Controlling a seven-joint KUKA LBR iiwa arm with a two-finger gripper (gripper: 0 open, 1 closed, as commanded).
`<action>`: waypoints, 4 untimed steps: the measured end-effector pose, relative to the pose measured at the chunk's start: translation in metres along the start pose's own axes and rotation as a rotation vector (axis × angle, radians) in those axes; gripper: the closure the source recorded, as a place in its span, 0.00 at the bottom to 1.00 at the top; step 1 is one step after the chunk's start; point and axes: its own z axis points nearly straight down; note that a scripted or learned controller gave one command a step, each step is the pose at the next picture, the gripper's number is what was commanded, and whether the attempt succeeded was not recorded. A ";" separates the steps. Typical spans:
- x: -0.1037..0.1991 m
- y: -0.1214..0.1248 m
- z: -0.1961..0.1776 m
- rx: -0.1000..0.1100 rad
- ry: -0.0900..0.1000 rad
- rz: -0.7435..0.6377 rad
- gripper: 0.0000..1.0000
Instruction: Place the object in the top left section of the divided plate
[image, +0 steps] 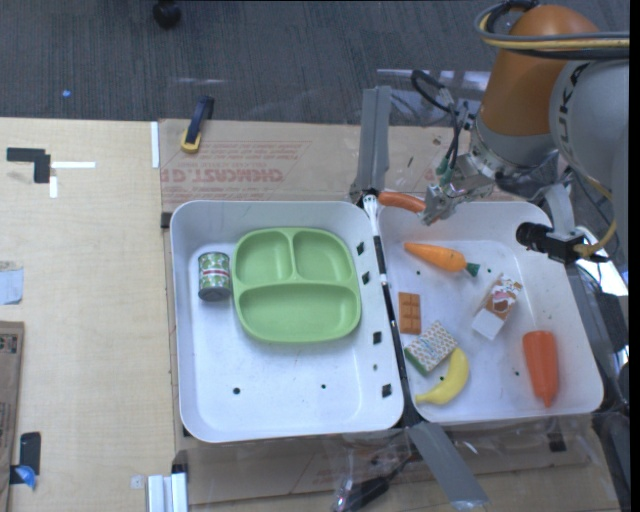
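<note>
My tool (440, 200) hangs over the far left corner of the right bin (580, 400), beside an orange sausage-shaped toy (402, 201) lying on the rim there; I cannot tell whether that toy is gripped or merely touched. My arm reaches in from the far right, wrist bent down toward the divider. The green divided plate (297, 284) waits in the left bin (290, 400), its far left section bare, a small can (214, 276) just beside it. The risk, as I judge it: a shallow pinch lets the toy slip off the rim during the carry across.
</note>
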 end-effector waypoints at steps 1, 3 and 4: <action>0.076 0.008 -0.011 -0.003 0.001 -0.037 1.00; 0.107 0.025 -0.011 0.000 0.000 0.344 1.00; 0.156 0.054 -0.023 -0.002 0.000 -0.093 1.00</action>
